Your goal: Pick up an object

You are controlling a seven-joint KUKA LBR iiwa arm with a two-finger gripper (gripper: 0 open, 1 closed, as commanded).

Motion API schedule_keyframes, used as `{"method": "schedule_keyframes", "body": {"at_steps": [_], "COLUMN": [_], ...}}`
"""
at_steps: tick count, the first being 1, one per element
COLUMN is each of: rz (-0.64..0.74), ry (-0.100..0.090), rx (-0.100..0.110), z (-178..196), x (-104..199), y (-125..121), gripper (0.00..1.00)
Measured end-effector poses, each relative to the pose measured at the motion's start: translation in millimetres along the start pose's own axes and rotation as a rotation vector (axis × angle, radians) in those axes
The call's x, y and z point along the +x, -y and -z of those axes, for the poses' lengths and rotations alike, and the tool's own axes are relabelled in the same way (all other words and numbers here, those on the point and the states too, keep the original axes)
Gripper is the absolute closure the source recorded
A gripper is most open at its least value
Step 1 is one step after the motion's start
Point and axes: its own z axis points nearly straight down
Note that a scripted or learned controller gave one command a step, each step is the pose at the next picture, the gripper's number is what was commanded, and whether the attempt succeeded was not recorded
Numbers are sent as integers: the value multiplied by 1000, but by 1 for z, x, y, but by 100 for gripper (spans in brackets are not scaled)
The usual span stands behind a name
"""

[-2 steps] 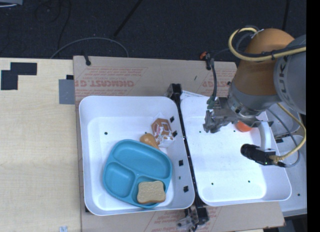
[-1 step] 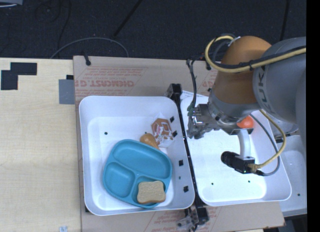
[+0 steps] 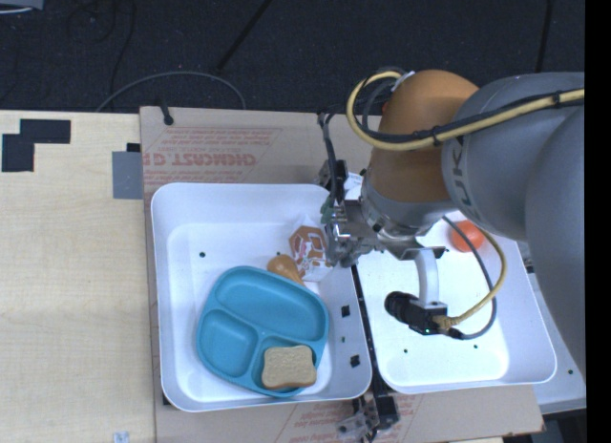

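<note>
The blue divided plate (image 3: 256,322) is lying in the left bin (image 3: 181,241), filling much of its lower half, and a slice of bread (image 3: 288,367) is sitting in the plate's lower right compartment. Just above the plate's upper right rim, a small tan, rounded object (image 3: 284,266) is resting on the bin floor, touching or nearly touching that rim. Above and to the right of the plate, a crumpled white and orange packet (image 3: 308,243) is lying beside the tan object. The gripper (image 3: 336,241) is hanging right of the plate's top corner, close beside the packet at the wall between the bins; whether it is clenched or released cannot be told from this view. Well to the right of the plate, in the right bin (image 3: 477,355), an orange object (image 3: 466,237) is peeking out from under the grey arm (image 3: 506,155).
</note>
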Motion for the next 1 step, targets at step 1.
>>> {"method": "schedule_keyframes", "body": {"at_steps": [1], "rz": [0], "ry": [1], "rx": [0], "z": [6], "x": [45], "y": [4], "gripper": [100]}}
